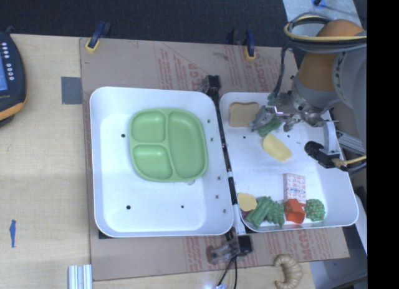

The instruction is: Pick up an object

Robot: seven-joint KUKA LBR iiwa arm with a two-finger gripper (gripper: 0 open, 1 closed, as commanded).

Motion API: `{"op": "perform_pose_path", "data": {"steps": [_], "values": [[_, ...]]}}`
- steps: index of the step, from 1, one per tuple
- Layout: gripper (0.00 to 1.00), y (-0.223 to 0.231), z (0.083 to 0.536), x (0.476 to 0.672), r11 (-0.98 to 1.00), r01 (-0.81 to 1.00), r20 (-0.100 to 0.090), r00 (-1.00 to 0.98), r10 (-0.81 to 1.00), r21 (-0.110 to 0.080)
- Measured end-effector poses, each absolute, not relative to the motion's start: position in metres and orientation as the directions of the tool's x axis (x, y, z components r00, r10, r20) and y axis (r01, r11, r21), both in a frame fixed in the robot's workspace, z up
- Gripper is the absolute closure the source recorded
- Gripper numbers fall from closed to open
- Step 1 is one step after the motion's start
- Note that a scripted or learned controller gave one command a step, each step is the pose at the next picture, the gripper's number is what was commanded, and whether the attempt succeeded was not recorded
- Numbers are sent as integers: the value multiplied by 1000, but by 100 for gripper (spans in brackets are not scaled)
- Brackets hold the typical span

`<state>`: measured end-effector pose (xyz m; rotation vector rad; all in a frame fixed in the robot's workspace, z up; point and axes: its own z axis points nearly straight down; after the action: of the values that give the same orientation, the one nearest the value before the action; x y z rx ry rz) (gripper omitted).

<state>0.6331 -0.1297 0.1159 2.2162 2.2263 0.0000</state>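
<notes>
My gripper (267,119) is low over the back of the right bin (340,185), reaching in from the right. A small green piece (269,128) lies right at its tip, partly hidden by it. Just left of the gripper is a slice of bread (240,114). A yellow lump (277,148) lies just in front of it. Along the bin's front sit a pink-and-white packet (294,187), a red tomato (293,211), broccoli (315,209), green beans (264,211) and a small orange piece (247,201).
The left bin (112,206) holds a green divided plate (168,144). A black fixture (321,153) juts over the right bin's right side. The two bins' walls meet between plate and bread. A pendant (9,75) lies at the far left.
</notes>
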Motion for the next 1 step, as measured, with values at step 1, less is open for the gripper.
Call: {"op": "perform_pose_path", "data": {"steps": [1], "values": [[0,-144,91,596,4,1000,0,-4,1000,-7]]}}
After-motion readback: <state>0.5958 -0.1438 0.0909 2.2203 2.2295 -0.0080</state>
